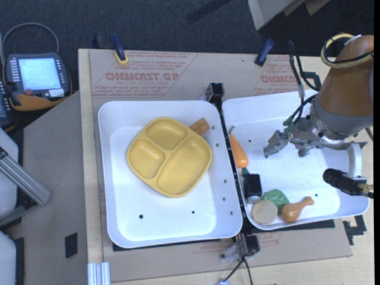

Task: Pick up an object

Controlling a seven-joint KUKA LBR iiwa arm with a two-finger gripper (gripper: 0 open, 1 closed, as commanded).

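Hovering above the right bin (332,108), the gripper (289,144) is seen right of the carrot (238,152); whether its pincer is apart cannot be told.

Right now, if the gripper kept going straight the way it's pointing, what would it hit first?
The gripper points left across the right bin. Going straight on, it would probably meet the carrot first, though its height above the bin floor is unclear.
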